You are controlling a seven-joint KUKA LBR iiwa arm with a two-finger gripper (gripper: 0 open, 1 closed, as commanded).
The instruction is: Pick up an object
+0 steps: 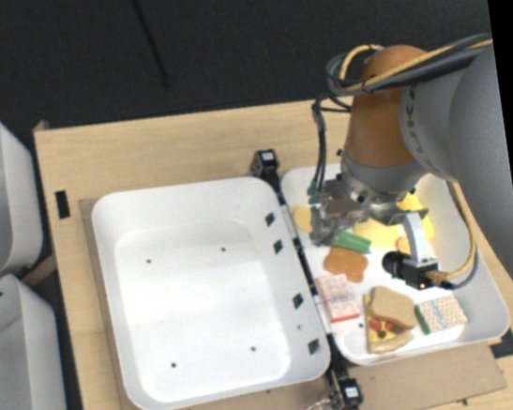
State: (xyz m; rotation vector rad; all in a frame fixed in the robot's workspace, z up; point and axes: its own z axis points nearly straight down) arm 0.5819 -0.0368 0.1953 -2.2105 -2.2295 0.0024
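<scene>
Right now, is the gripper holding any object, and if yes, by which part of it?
It cannot be told. The gripper is low in the right bin, above the green object, and the arm's wrist hides its tip.

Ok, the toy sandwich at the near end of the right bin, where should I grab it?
Grip the sandwich across its two slanting sides, coming straight down from above. It lies flat as a wedge, with the box close on its right and the bin wall just beyond its near edge, so side approaches look cramped.

bins: white plastic, smooth, slight sheen
bench: pale wood, matt
arm: grey, smooth; orange band above pincer glossy
</scene>
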